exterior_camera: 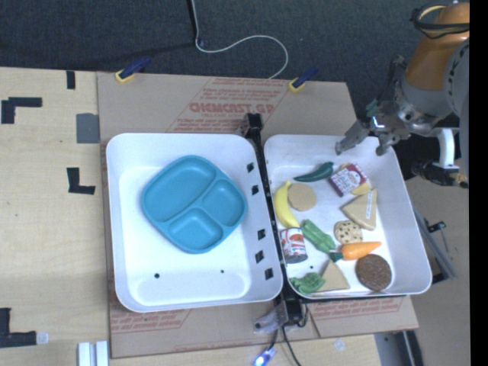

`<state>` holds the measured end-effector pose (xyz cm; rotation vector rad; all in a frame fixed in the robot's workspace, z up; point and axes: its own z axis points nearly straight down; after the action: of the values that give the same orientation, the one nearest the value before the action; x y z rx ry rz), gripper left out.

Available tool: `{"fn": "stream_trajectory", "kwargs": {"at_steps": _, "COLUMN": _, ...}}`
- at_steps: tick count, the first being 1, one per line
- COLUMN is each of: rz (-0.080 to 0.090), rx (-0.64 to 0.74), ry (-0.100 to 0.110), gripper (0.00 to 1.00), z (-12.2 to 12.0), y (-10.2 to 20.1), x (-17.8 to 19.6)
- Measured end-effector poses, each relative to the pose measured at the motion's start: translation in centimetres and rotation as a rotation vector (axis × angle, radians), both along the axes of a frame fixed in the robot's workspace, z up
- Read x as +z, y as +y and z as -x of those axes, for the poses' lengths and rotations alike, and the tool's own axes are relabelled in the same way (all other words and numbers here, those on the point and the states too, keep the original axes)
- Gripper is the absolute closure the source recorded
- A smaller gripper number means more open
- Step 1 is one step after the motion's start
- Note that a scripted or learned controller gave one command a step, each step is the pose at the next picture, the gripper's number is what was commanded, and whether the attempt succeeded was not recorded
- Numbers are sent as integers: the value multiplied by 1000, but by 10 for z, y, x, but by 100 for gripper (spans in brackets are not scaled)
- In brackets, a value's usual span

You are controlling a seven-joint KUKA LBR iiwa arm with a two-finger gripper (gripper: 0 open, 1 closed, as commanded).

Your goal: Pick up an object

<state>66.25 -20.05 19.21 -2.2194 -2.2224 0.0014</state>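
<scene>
Arm [438,59] enters from the upper right of the frame, grey body with the orange band [435,23] near the top edge. I see the wrist angled down and to the left, so that the gripper [367,137] sits over the upper right corner of the right bin [408,204]. Its two fingers are spread apart: one finger [351,141] points down-left over the bin's far rim, the other sits just to the right of it. Nothing lies between them; the pincer holds no object.

Right bin contents, all lying on the floor below and left of the gripper: a dark green pepper [314,172] closest to it, a red and white packet [348,179] just beside the pepper, a banana [284,204] along the left wall, a tan round cracker [302,197] touching the banana's inner curve. Lower down: a cheese wedge [361,209], a chip cookie [347,231], a green pickle [319,235], a carrot [357,250], a small can [293,245], a brown round cookie [374,271], a tan wedge [334,275] and a leafy green piece [307,284] near the lower left corner.

Left bin [122,227] holds a blue divided plate [194,203], lying flat near its middle, well apart from the gripper.

Both bins rest on a cardboard sheet [221,101].
</scene>
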Motion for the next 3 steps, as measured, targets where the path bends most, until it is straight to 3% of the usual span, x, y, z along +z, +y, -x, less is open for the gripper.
{"fn": "stream_trajectory", "kwargs": {"at_steps": 2, "rz": -2, "rx": 3, "ry": 4, "gripper": 0, "z": 98, "y": 94, "x": -15}}
{"fn": "stream_trajectory", "kwargs": {"at_steps": 3, "rz": -3, "rx": 2, "ry": 1, "gripper": 0, "z": 164, "y": 128, "x": 43}}
